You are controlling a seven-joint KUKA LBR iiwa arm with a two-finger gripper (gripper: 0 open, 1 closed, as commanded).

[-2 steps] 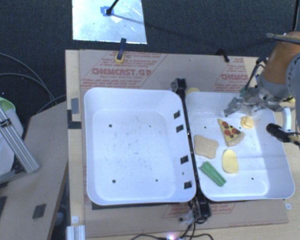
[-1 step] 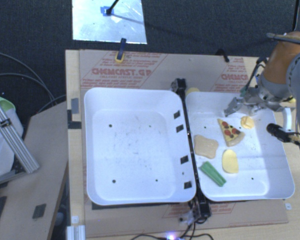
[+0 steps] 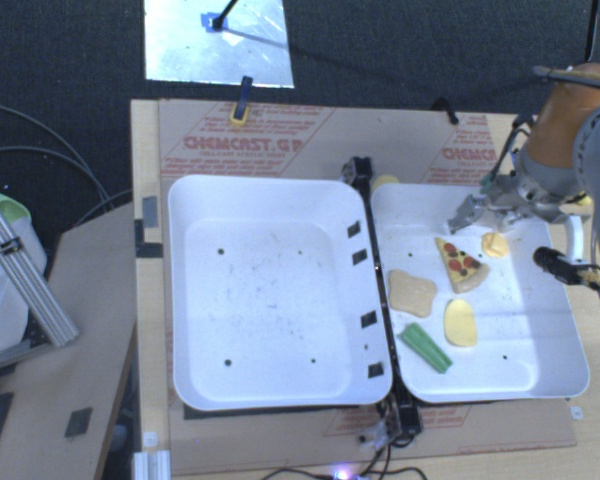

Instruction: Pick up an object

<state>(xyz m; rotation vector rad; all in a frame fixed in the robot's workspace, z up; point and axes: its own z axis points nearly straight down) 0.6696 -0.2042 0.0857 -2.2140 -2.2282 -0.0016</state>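
Observation:
The right bin (image 3: 555, 368) holds several toy foods. A pizza slice (image 3: 462, 264) lies near its middle, with a small yellow piece (image 3: 494, 244) just to its right. In front of them lie a slice of toast (image 3: 411, 293), a yellow oval piece (image 3: 460, 323) and a green stick-shaped piece (image 3: 425, 348). My gripper (image 3: 480, 214) hangs low over the back of the right bin, just behind the pizza slice and the small yellow piece. Nothing shows in its grip.
The left bin (image 3: 270, 193) sits beside the right one, joined by a black divider with clips (image 3: 365, 258). The arm's orange band (image 3: 570, 113) and grey wrist stand over the right bin's far right corner. A black part (image 3: 560, 265) juts over its right rim.

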